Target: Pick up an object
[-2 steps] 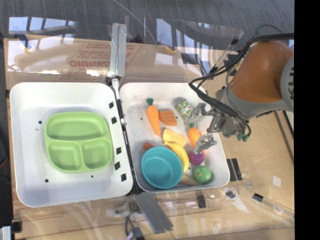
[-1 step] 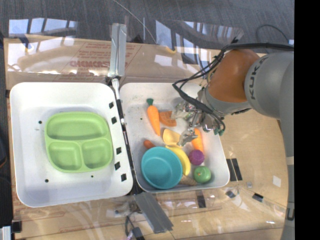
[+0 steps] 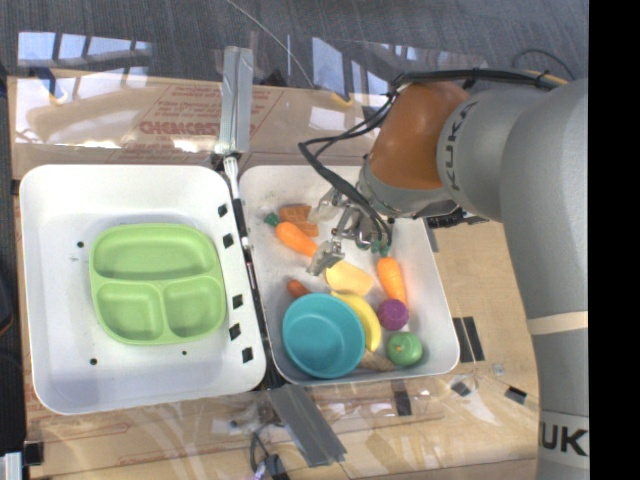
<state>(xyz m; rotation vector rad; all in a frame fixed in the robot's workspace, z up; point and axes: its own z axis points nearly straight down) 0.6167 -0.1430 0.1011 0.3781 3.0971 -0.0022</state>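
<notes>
My gripper (image 3: 338, 246) hangs low in the right bin (image 3: 432, 268), near its middle. It sits just above a pale yellow piece (image 3: 350, 279) and just right of an orange carrot (image 3: 295, 238). A brown food piece (image 3: 297, 213) lies behind that carrot. A second carrot (image 3: 391, 278) lies to the gripper's right. Toward the front are a blue bowl (image 3: 322, 336), a yellow banana (image 3: 368, 324), a purple ball (image 3: 393, 314), a green ball (image 3: 405, 349) and a small red piece (image 3: 297, 289). I see nothing held.
The left bin (image 3: 50, 268) holds a green divided plate (image 3: 155, 283). A metal divider (image 3: 236, 118) runs between the bins at the back. The arm's orange band (image 3: 415, 133) and cables hang over the right bin's far edge.
</notes>
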